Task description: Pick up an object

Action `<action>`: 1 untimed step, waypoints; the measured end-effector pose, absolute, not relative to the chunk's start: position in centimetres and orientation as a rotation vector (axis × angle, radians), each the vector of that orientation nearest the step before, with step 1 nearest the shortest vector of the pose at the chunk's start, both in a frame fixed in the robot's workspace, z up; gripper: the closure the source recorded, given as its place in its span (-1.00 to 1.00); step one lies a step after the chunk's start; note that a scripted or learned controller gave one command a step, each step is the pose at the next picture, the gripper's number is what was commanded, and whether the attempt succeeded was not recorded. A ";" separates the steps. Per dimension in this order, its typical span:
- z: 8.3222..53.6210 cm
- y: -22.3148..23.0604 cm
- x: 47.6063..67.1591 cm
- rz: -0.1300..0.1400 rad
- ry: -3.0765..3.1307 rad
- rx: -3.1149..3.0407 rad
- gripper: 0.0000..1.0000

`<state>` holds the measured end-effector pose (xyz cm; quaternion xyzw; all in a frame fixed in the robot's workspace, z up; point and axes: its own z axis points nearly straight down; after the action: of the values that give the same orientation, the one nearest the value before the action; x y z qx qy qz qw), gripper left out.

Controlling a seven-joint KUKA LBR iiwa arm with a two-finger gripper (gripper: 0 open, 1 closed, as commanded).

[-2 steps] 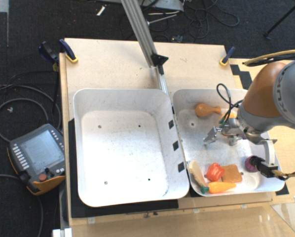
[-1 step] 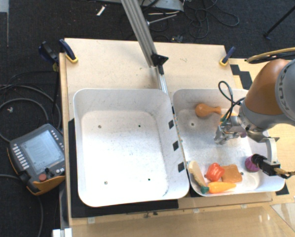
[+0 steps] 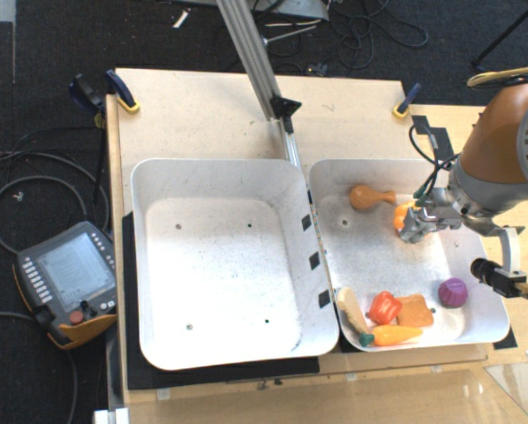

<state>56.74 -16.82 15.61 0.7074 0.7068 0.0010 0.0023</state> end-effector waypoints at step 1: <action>21.1 -17.1 57.9 0.005 2.219 2.214 1.00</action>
<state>57.88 -17.10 21.13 0.7063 0.7079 0.0015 0.0032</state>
